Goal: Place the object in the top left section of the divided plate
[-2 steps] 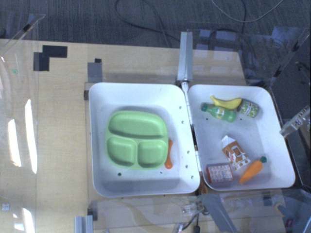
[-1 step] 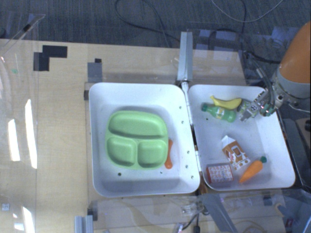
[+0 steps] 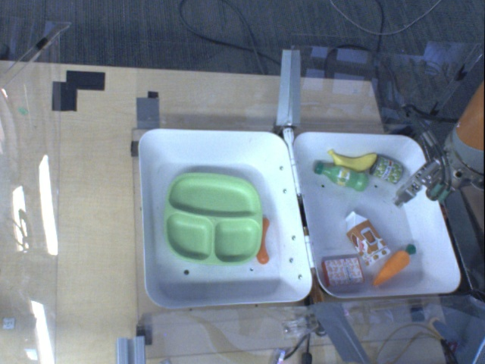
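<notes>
1. Plate [image 3: 212,218] first: the green divided plate lies in the left bin [image 3: 155,203], taking up the middle of its floor, with one long section along the far side and two smaller ones along the near side.
2. Just right of the plate, touching its rim, lies a small orange carrot-like object [image 3: 263,243], on the bin floor and outside every section.
3. Right of the plate, across the centre divider, the right bin [image 3: 447,279] holds a yellow banana [image 3: 353,159], a green bottle [image 3: 342,176] just beside it, and a green can [image 3: 388,170].
4. Nearer the camera in that bin sit a small orange-and-white carton [image 3: 366,238], a pink packet [image 3: 342,270] and a toy carrot [image 3: 392,267].
5. Farthest right of the plate, the gripper [image 3: 405,192] hangs over the right bin's right side, its fingers slightly parted with nothing between them.
</notes>
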`<state>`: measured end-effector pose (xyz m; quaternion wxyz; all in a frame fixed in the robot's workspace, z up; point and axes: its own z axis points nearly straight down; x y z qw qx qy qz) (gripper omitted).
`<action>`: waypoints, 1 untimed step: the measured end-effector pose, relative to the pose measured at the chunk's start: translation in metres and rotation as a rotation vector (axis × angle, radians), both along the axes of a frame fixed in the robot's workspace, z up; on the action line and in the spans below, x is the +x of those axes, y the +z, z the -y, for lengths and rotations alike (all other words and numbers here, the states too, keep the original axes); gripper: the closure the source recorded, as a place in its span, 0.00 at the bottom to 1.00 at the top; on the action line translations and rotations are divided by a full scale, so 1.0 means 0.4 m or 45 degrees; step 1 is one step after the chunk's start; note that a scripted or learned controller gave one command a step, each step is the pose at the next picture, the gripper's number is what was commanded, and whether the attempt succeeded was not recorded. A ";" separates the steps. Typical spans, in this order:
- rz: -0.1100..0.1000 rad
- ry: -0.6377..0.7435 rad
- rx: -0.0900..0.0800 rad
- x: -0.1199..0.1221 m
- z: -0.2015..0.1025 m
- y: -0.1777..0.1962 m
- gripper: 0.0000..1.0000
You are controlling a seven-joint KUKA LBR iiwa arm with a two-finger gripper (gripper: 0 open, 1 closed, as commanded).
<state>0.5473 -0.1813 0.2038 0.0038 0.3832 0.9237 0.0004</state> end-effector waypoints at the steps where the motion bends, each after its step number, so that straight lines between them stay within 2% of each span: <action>1: 0.000 0.110 -0.001 -0.146 0.062 -0.264 1.00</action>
